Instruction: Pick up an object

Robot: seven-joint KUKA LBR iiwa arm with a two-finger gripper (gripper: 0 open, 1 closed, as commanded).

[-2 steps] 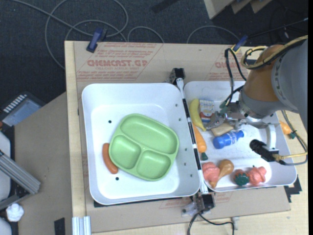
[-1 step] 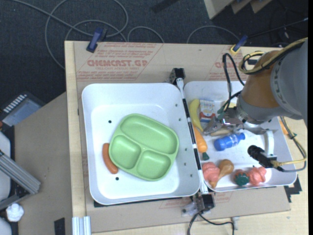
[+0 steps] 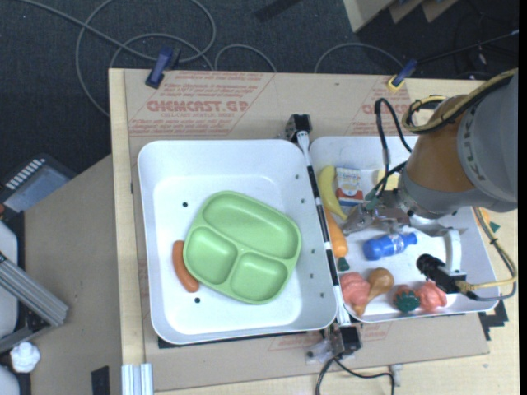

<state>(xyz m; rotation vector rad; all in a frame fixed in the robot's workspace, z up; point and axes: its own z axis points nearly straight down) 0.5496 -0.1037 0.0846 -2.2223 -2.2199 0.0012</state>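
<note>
My gripper [image 3: 362, 218] hangs low over the middle of the right bin [image 3: 469, 220], pointing left. Just below it lies a blue bottle [image 3: 387, 243], close to the gripper but not visibly held. An orange carrot [image 3: 336, 239] lies to the gripper's left along the bin wall. Above it are a yellow banana [image 3: 328, 189] and a white packet [image 3: 351, 183]. Along the front of the bin lie a pink piece [image 3: 354, 289], a brown drumstick [image 3: 380, 281], a green piece [image 3: 406, 302] and a red-pink piece [image 3: 433, 295].
The left bin [image 3: 165, 179] holds a green divided plate [image 3: 240, 246] with an orange sausage [image 3: 184, 267] against its left edge. The arm covers the right bin's right half. Cables lie on the floor behind the bench.
</note>
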